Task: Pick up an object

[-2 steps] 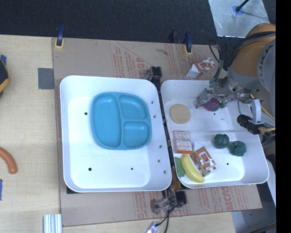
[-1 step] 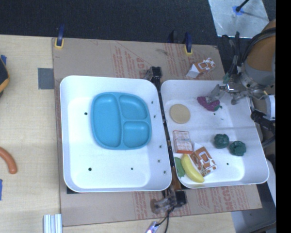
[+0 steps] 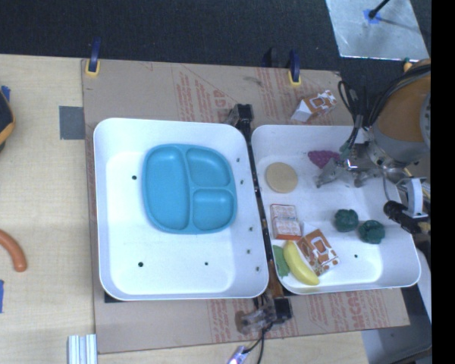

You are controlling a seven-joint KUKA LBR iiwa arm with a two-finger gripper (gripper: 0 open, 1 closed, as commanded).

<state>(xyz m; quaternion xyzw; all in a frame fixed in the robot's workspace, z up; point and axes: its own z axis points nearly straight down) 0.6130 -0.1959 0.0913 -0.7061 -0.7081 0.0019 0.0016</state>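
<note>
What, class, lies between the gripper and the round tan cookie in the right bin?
Nothing visible does. The gripper hangs over the right bin, and only bare white floor separates it from the cookie. The purple piece sits beside that path, not across it.

A blue divided plate (image 3: 189, 187) lies in the left bin (image 3: 114, 203); pincer (image 3: 335, 171) over the right bin (image 3: 379, 268).

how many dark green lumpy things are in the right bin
2. One dark green lumpy object lies near the middle of the right white bin; the other sits just right of it. More may be hidden under the arm.
</note>
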